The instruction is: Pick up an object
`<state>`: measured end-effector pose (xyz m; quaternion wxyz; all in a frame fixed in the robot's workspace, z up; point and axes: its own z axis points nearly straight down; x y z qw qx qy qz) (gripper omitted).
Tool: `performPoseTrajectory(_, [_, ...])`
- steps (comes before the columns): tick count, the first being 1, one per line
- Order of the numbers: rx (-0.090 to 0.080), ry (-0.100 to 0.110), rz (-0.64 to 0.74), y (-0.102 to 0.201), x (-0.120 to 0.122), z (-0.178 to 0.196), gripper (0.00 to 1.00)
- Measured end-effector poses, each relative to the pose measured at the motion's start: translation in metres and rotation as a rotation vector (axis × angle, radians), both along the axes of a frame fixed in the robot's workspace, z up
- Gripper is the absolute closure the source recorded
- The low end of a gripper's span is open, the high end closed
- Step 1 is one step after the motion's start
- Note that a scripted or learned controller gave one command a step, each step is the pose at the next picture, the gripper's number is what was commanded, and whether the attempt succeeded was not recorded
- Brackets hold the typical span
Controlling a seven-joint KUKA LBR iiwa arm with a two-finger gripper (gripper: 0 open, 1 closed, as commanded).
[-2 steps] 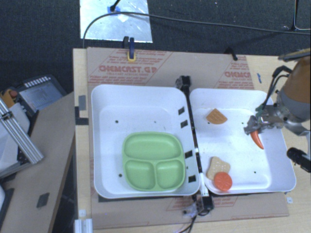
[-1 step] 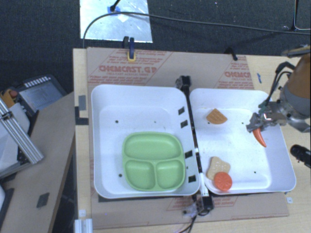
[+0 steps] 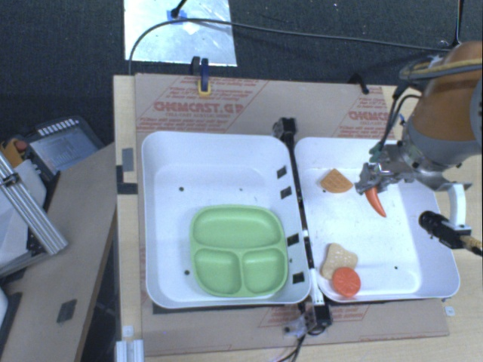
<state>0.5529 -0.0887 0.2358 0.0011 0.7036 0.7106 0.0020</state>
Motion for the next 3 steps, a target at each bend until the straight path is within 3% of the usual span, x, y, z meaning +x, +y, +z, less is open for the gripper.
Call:
performPoseTrajectory(2, [0.001,0.001,0.001,0.104,0.031,0.002,1.00])
performPoseTrajectory(3, [0.001,0.003,0.000,0.158,0.029,-0.004,1.00])
